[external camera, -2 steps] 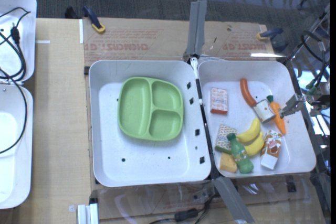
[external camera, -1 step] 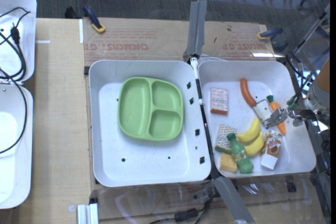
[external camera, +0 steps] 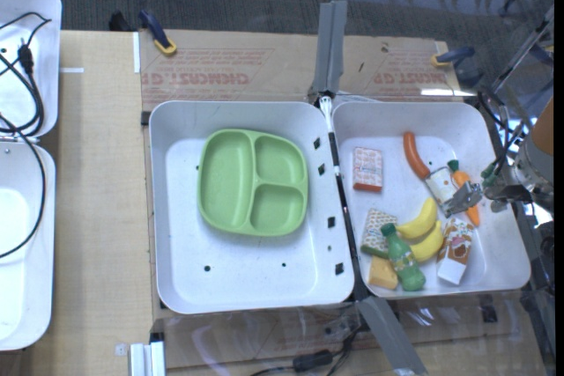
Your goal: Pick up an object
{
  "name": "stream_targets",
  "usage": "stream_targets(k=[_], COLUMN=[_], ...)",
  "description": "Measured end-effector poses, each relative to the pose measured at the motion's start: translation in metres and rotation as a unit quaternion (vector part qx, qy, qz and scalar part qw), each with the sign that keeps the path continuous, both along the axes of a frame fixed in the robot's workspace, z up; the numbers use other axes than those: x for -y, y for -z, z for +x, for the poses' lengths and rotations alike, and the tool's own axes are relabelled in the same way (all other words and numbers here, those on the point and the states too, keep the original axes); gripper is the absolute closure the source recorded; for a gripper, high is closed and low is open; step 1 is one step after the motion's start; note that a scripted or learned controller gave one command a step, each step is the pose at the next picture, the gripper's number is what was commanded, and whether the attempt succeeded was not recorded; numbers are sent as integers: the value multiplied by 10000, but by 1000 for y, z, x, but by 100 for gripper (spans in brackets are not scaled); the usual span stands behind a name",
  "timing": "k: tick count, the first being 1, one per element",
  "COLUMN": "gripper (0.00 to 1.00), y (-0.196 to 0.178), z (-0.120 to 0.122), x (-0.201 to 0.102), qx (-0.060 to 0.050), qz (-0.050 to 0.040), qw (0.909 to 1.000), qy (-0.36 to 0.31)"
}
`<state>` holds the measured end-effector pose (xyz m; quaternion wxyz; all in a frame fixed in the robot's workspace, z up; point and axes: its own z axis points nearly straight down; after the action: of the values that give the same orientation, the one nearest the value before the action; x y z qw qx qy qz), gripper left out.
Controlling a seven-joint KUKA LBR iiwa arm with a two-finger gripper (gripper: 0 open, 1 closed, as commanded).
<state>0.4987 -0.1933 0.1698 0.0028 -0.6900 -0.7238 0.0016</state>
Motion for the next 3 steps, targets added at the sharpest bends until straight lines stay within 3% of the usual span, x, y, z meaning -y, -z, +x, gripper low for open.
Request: stream_targets(k=[1,2,3], gripper=[0,0,0], y=[-19,63,82], z=[63,70,114], x=[-30,-45,-90], qx=[-1,8,-4], qz=[-12,-11,-24], qw=[9982,9988,9839], qy=[603,484,1788])
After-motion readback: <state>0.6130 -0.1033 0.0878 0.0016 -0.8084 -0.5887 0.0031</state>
